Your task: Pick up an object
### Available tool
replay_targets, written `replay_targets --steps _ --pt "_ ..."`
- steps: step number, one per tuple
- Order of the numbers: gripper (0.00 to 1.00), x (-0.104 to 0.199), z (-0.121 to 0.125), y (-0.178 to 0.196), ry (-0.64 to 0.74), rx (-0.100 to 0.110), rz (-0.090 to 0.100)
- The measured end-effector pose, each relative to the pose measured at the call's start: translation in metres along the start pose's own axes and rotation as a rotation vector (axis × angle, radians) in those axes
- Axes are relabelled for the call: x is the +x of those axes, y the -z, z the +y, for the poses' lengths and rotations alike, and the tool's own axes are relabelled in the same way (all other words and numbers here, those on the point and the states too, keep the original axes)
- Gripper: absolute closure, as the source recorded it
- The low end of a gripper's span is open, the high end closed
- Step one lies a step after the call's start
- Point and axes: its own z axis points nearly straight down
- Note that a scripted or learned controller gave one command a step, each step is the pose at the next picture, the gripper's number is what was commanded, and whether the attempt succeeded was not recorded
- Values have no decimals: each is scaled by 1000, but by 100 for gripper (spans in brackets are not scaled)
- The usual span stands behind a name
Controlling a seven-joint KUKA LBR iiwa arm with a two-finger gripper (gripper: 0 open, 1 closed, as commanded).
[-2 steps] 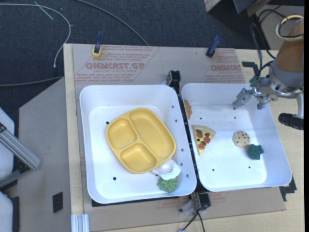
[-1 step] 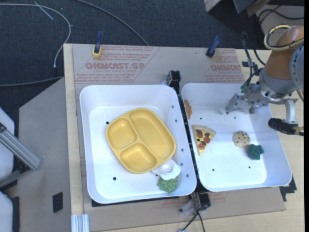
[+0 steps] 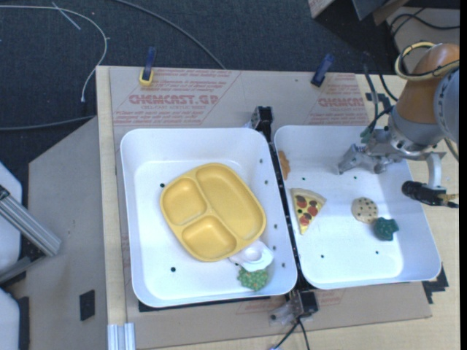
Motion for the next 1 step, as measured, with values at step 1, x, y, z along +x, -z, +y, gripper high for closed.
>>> replay_targets --steps 1 --pt "100 0 1 13 1 -4 -1"
